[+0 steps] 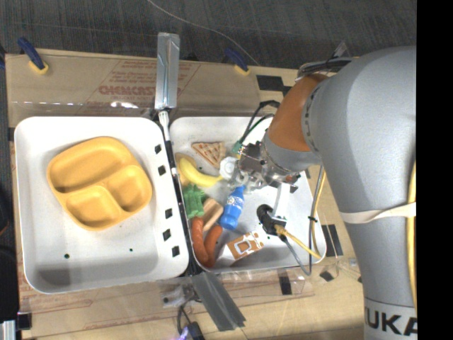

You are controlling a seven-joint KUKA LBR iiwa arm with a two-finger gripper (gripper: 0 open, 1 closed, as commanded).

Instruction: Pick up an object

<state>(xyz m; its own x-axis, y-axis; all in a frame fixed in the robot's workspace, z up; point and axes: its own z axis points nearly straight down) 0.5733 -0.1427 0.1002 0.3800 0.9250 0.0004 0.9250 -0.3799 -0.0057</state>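
Observation:
My gripper [241,170] reaches into the right bin [306,218] from the right and sits low over the pile of objects in its middle. Directly below it lies a blue bottle [233,208] with a pale label, its upper end close under the gripper. A yellow banana [195,174] lies just left of the gripper. A brown triangular toast slice [208,151] rests above the banana near the bin's back wall. The view does not show whether anything is gripped.
A green leafy toy [193,200], a red-orange sausage [210,241] and a small brown-and-white box [245,246] lie at the right bin's front left. The left bin [42,261] holds a yellow divided plate [99,181]. A metal divider [167,69] stands between the bins.

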